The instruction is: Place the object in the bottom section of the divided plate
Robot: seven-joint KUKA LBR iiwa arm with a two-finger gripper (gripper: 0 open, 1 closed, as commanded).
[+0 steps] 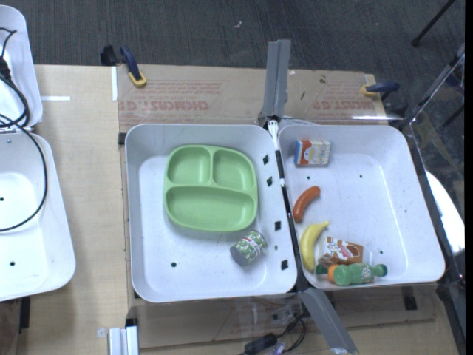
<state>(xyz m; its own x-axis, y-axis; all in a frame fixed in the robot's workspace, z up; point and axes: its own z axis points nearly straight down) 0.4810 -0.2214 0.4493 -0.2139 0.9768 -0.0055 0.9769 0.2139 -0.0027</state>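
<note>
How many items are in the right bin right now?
5: a small carton at the top left, a sausage mid-left, and a banana, snack packet and bottle clustered bottom left; some may be hidden.

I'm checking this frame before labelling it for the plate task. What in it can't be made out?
- Camera view: the print on the small can lying below the green divided plate is too small to read.
- The carton label in the right bin is likewise too small.
- The snack packet, banana and green bottle crowd together; their contacts are unclear.
- The white bin at the left is cut off by the frame edge.
</note>
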